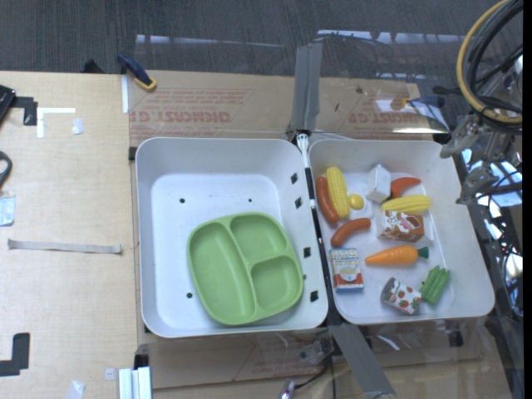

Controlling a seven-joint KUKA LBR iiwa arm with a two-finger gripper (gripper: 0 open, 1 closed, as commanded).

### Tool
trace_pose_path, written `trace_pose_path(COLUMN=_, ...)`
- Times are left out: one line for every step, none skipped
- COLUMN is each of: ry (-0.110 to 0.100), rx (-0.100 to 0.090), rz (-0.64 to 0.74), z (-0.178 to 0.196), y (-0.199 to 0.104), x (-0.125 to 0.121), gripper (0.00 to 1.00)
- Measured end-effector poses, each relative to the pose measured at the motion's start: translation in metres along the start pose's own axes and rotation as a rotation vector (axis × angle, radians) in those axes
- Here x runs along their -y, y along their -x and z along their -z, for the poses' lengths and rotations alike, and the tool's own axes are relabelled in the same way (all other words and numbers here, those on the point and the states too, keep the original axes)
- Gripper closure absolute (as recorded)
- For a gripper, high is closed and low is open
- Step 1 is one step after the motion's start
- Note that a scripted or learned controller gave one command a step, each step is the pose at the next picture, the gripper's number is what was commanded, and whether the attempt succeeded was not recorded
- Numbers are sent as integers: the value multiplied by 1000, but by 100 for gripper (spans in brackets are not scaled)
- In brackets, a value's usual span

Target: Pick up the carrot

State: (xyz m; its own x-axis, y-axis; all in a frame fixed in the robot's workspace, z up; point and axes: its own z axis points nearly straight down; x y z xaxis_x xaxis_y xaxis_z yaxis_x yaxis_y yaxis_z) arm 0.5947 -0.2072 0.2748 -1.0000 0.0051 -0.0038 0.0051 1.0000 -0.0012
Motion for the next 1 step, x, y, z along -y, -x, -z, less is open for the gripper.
trace_pose_path(ry=1, rx=-4, rz=-1, z=-121, y=-117, x=-45, gripper=0)
